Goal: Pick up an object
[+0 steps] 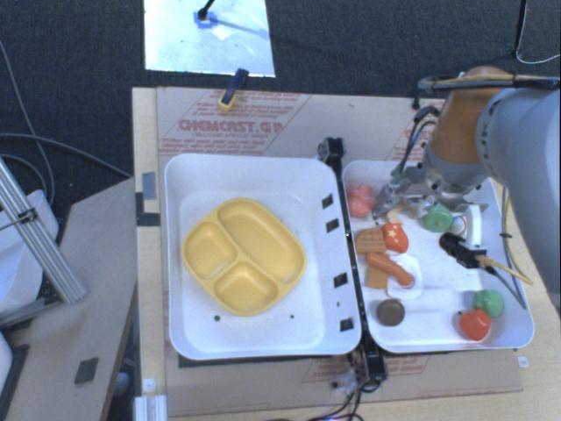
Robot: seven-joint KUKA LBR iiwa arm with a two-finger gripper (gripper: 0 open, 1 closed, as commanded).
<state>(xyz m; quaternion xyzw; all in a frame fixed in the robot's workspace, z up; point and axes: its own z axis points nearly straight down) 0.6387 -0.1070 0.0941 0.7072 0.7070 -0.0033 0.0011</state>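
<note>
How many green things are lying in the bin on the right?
2. One green piece lies near the top of the right bin, just beside the robot's pincer. The other sits at the bottom right, touching a red-orange piece. The arm may hide more.

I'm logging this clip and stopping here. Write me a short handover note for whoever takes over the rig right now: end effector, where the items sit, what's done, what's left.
End effector: low over the back of the right bin, beside the pink item; finger state unclear, nothing seen held.
Right bin: green piece, red-orange piece, sausage-like piece, brown round piece, and a green and red pair at the front right corner.
Left bin: yellow divided tray.
Done: no item visibly lifted.
Left: grasp one and raise it.
</note>
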